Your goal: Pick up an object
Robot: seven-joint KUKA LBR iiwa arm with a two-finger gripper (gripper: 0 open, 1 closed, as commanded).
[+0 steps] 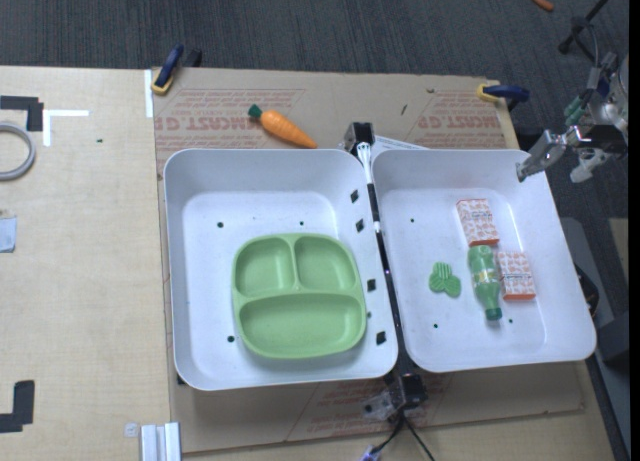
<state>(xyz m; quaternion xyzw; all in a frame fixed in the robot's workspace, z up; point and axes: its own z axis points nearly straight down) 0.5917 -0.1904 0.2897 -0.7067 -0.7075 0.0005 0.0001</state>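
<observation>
The green bottle, wedged between two packets, wants a straight descent from my pincer, whose opening I cannot tell.

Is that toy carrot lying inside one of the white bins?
No, the toy carrot lies on the brown cardboard beyond the left bin, outside both bins.

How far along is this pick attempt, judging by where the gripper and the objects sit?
Done: nothing visibly yet. The green bottle, two red-and-white packets and small green piece all lie in the right bin; the green divided plate sits in the left bin. In hand: the gripper hangs at the right bin's far right corner, nothing seen between its fingers. Left: approach, grasp, lift.
</observation>
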